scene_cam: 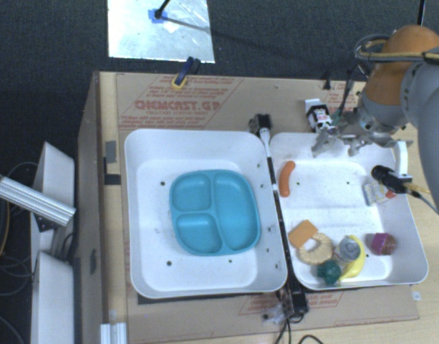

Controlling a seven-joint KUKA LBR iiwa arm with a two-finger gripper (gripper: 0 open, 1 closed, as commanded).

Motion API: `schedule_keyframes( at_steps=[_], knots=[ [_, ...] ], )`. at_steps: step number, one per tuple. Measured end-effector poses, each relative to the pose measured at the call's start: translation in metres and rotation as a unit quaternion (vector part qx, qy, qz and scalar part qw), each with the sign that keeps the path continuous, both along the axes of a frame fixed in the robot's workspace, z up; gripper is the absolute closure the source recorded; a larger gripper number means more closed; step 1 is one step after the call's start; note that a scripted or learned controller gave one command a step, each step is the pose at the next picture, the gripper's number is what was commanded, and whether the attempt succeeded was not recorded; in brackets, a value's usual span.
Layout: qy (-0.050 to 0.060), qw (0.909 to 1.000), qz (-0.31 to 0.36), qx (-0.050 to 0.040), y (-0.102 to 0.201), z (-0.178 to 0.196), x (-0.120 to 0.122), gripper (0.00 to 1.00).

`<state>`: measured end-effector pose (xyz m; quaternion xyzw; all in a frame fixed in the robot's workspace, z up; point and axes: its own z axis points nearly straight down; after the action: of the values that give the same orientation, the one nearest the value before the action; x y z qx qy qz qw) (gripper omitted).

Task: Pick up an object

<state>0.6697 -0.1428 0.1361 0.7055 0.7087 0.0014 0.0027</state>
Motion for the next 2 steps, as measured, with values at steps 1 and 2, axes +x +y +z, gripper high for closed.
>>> schedule_keyframes(
  at_steps=[1,2],
  knots=[
    [0.0,1.0,0.0,0.0006,0.051,-0.05,0.0,0.0],
    [0.002,1.0,-0.002,0.0009,0.06,-0.051,-0.03,0.0]
  ],
)
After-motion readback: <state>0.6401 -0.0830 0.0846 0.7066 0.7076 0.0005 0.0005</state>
